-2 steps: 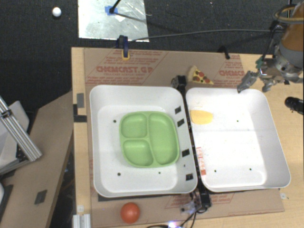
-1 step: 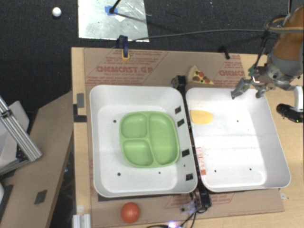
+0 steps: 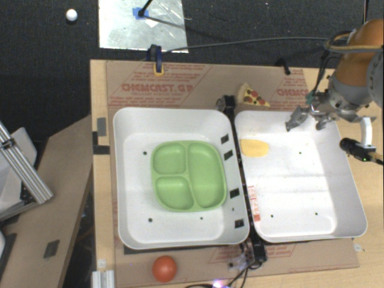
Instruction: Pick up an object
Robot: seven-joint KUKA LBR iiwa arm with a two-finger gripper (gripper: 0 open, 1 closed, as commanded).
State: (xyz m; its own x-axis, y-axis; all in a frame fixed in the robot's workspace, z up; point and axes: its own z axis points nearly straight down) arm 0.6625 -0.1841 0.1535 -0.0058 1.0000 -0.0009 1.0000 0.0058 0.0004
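A flat yellow object [image 3: 255, 147] lies in the right bin [image 3: 312, 221], near its upper left corner. My gripper [image 3: 309, 119] hovers over the far right part of that bin, well to the right of the yellow object and apart from it. Its fingers [image 3: 294, 121] are spread and nothing sits between them. A toy pizza slice [image 3: 252, 96] rests on the cardboard just beyond the bins.
The left bin [image 3: 129, 221] holds a green divided plate [image 3: 188, 175]. An orange-red ball [image 3: 164, 268] sits on the bench in front of the left bin. A metal rail [image 3: 21, 164] stands at the left edge. A blue clamp [image 3: 156, 57] grips the board's far edge.
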